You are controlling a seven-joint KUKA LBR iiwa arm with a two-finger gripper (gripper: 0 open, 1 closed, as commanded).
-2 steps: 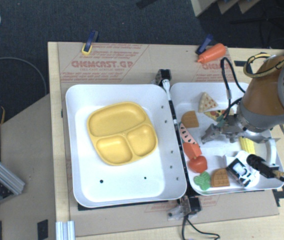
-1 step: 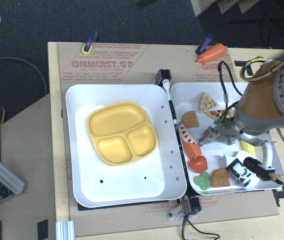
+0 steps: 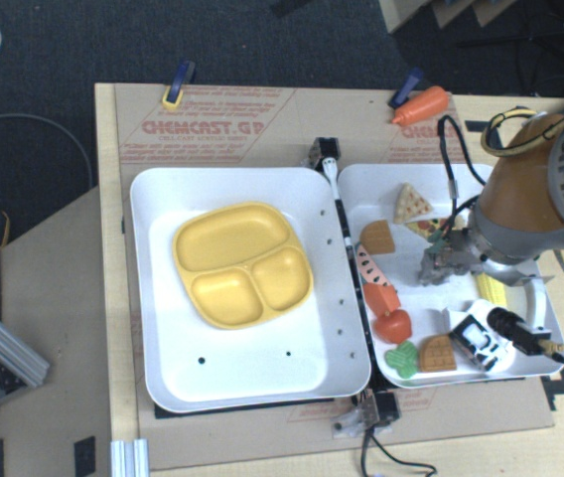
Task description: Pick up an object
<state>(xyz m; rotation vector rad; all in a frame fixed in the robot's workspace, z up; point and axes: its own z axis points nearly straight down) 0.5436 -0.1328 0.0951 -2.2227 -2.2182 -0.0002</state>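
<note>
The right bin (image 3: 356, 182) holds several toy foods. A pizza slice (image 3: 412, 205) lies at its back, with a brown square piece (image 3: 377, 237) just in front of it. Along the left wall lie a watermelon slice (image 3: 362, 262), a red-orange pepper (image 3: 381, 294) and a red round fruit (image 3: 393, 324). At the front sit a green item (image 3: 401, 360) and a brown waffle (image 3: 438, 354). A yellow corn piece (image 3: 490, 289) lies under the wrist. My gripper (image 3: 438, 265) hangs low over the bin's middle, right of the brown piece, with nothing seen in it.
The left bin (image 3: 153, 266) carries a yellow divided plate (image 3: 242, 263). An orange thing (image 3: 421, 105) and a blue-yellow clip (image 3: 176, 86) sit on the bench's far edge. A black divider (image 3: 347, 256) runs between the bins.
</note>
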